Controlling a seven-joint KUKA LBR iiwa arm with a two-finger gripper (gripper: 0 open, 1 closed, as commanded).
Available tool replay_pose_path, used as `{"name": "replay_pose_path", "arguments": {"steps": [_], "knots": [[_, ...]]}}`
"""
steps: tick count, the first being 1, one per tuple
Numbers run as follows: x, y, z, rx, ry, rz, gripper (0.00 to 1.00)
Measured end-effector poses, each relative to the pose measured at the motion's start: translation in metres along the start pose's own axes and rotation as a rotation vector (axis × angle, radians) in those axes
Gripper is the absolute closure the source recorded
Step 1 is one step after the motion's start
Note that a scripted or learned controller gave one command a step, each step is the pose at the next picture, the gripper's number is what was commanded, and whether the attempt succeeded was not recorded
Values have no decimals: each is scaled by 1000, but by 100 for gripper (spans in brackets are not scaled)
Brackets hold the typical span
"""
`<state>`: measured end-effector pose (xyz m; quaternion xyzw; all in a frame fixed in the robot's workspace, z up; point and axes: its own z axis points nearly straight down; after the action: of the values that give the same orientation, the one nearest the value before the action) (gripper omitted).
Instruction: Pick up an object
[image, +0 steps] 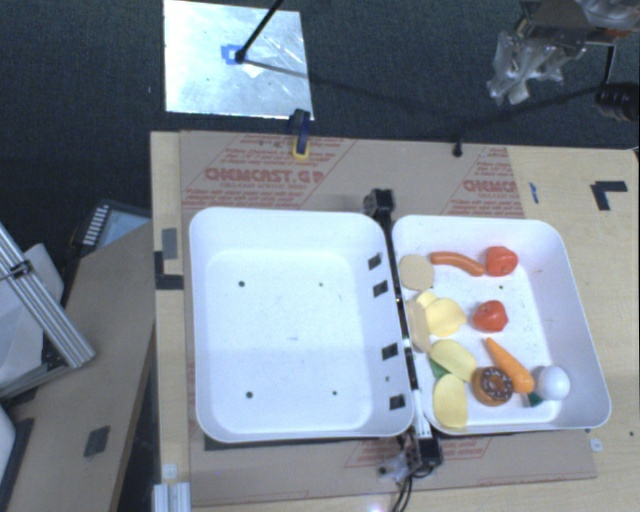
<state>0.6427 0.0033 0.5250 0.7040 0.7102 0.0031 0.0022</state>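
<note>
The gripper (520, 62) is parked way up beyond the far right corner of the right bin (580, 330), off the bench and over the dark floor, well apart from everything in the bin. It's seen small and blurry from above, so whether it's open or closed honestly can't be told. Nothing is seen held in it.

All the pickable stuff is piled in the right bin:
- An orange sausage (455, 262) is laid along the bin's far side, with a red tomato (501, 260) just beside it on the right, touching or nearly so.
- A beige disc (416, 271) is tucked in the bin's far left corner.
- A pale yellow chip (445, 316) is found by the bin's left wall, about the middle, and a second red piece (489, 316) sits near the bin's centre.
- A carrot (510, 366) is laid at a slant toward the bin's near right corner, with a white ball (552, 382) next to its tip.
- A brown donut (491, 385) is pressed against the carrot on the near side.
- Two more yellow slices (451, 402) are stacked along the near left corner.

The left bin (290, 215) is butted right up against the right bin's left wall.
</note>
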Motion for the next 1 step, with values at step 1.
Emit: {"name": "replay_pose_path", "arguments": {"steps": [1], "knots": [[-31, 26, 32, 5, -3, 9, 100]]}}
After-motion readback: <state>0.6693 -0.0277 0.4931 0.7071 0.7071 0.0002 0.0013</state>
